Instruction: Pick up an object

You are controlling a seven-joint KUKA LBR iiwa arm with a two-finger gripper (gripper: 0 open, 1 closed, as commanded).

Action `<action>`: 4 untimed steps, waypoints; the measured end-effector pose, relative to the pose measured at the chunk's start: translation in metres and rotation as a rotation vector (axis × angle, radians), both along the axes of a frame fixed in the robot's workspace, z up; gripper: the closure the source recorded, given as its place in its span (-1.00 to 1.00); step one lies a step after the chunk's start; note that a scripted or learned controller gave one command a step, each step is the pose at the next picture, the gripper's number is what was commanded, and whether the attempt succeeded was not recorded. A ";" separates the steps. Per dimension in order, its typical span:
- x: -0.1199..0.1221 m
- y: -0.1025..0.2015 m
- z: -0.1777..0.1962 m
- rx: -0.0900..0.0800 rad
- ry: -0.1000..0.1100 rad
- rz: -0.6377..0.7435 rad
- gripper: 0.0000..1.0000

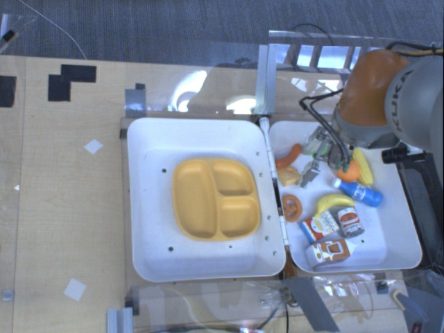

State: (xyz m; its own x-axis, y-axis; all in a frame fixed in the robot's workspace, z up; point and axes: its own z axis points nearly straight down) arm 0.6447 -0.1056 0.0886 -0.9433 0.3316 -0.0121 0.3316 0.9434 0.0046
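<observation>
My gripper (311,164) hangs over the back left part of the right bin (406,252). It is open, with nothing between its fingers. Just left of it lie an orange carrot-shaped piece (289,155) and a pale beige item (288,177). To its right sit a yellow and orange toy (361,167) and a blue bottle (360,193). Nearer the front are a banana (333,201), a round orange ring (292,207), a small can (349,222) and a brown and white carton (329,251).
The left bin (149,252) holds a yellow divided plate (215,198). A metal divider (275,186) separates the two bins. The grey arm with its orange band (371,89) comes in over the right bin's back right corner. Cables loop near the wrist.
</observation>
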 end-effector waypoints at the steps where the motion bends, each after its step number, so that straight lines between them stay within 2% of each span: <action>1: -0.020 -0.033 0.012 -0.003 0.002 0.032 -1.00; 2: -0.086 -0.024 0.006 0.003 0.008 -0.444 -1.00; 3: -0.003 -0.004 -0.001 0.004 0.002 -0.358 -1.00; 4: -0.019 -0.073 0.063 0.002 -0.001 -0.516 -1.00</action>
